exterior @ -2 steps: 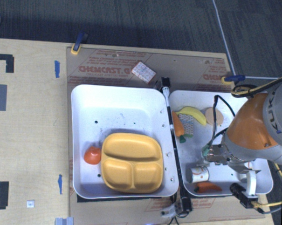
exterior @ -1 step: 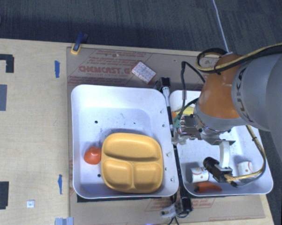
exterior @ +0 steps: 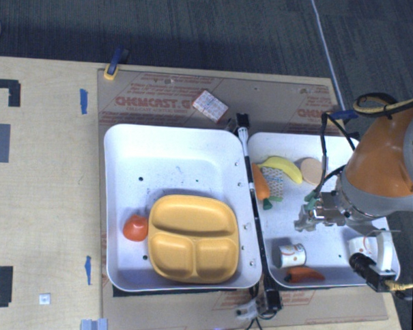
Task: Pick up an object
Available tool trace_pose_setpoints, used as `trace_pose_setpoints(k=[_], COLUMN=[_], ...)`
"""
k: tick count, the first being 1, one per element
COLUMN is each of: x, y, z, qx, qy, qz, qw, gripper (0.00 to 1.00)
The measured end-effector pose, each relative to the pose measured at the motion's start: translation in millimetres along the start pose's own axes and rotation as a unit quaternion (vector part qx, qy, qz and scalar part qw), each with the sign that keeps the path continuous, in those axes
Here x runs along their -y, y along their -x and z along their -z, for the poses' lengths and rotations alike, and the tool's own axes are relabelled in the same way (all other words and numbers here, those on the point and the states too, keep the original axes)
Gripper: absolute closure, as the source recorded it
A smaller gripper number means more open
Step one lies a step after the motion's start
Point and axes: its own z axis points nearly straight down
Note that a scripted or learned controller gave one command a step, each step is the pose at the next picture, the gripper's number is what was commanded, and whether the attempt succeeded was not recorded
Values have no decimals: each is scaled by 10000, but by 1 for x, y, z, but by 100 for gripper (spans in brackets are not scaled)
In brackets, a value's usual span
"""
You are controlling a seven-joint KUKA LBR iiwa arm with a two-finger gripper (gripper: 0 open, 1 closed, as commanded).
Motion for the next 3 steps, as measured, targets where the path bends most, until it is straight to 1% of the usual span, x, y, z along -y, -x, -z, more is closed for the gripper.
trace_pose_setpoints(k=[1,2,3], x=[0,-8,-1], y=[0,42,25], z=[0,-76,-99], qx=[-2,1,6], qy=[0,1,23], qz=[1,-7,-2], qw=[10000,10000,10000], gripper=[0,0,0])
